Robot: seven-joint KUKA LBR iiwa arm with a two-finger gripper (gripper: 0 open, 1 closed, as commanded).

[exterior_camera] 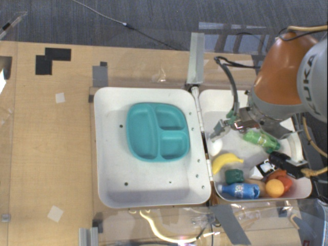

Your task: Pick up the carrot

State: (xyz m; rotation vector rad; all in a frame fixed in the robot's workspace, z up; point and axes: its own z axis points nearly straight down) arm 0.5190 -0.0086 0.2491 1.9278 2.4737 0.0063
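Grey arm [312, 81] with orange band [279, 68], black KUKA lettering, black cable [231, 83].

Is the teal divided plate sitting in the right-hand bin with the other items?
No: the teal divided plate lies alone in the left white bin, while the yellow banana and blue bottle sit in the right bin.

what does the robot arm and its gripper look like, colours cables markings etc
The arm is bulky and rounded: a glossy orange band sits above a grey wrist, and a pale grey shell at the right edge carries dark KUKA lettering. A black cable loops down from the upper part of the arm toward the wrist. The gripper is small and metallic grey, with some dark parts and a touch of red near its base.
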